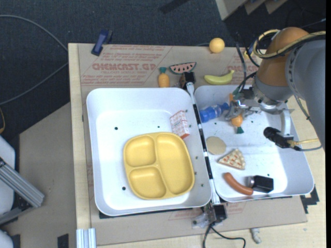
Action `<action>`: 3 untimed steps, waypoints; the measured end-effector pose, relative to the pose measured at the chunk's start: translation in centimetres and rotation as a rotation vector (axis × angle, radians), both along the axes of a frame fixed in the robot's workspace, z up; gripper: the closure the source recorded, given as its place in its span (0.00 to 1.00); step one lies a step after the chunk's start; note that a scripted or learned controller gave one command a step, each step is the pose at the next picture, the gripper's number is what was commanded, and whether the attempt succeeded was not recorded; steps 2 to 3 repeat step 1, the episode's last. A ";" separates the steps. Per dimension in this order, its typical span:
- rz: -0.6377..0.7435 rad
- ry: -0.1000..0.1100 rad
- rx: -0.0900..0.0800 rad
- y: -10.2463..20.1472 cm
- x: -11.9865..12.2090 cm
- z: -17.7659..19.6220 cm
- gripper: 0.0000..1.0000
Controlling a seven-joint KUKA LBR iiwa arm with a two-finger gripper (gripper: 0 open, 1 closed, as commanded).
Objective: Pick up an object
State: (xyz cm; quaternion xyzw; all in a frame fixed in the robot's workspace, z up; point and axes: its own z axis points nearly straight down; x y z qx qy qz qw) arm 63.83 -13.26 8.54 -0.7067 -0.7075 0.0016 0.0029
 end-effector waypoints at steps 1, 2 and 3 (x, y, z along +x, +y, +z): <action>0.001 -0.011 -0.001 7.7 0.4 10.1 1.00; 0.001 -0.011 -0.001 7.7 0.4 10.1 1.00; 0.001 -0.011 -0.001 7.7 0.4 10.1 1.00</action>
